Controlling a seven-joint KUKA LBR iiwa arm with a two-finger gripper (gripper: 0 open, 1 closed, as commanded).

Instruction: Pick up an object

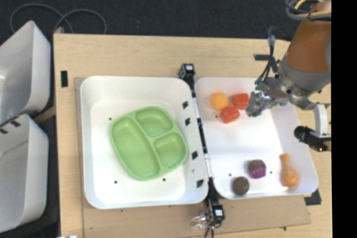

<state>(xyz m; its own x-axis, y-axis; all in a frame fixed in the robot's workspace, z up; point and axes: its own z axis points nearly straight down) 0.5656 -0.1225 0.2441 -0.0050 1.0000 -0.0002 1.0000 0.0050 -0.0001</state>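
In the right bin (240,147) lie an orange ball (218,101), two red pieces (240,100) (229,114) close together, a purple object (256,169), a brown round object (240,185) and an orange carrot-like piece (288,171). My gripper (254,106) hangs low at the bin's upper right, just right of the red pieces. The view is too small to show how it stands relative to them, touching or apart.
The left bin (95,187) holds a green divided plate (148,142). A black-clipped divider (196,131) separates the bins. The wooden bench (128,53) surrounds them, and white containers (22,69) stand off its left edge.
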